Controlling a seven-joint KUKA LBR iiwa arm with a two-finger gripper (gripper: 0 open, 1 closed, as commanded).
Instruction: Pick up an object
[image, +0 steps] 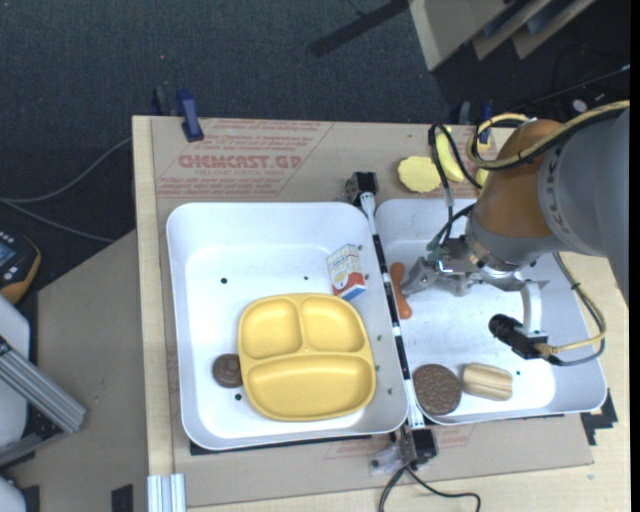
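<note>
One orange stick lies just left of my jaws, long axis along the bin wall. Whether my jaws are spread, I cannot tell.

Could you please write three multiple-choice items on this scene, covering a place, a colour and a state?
1. Where does the yellow tray lie?
A. left bin
B. right bin
C. on the bare bench

2. What colour is the round cookie in the right bin?
A. green
B. brown
C. white

3. How does the small carton stand?
A. flat under the tray
B. in the gripper
C. near the left bin's right wall

Answers:
1 A, the tray fills the left bin's middle.
2 B, its surface is dark brown.
3 C, it sits above the tray beside the divider, apart from the gripper.
</note>
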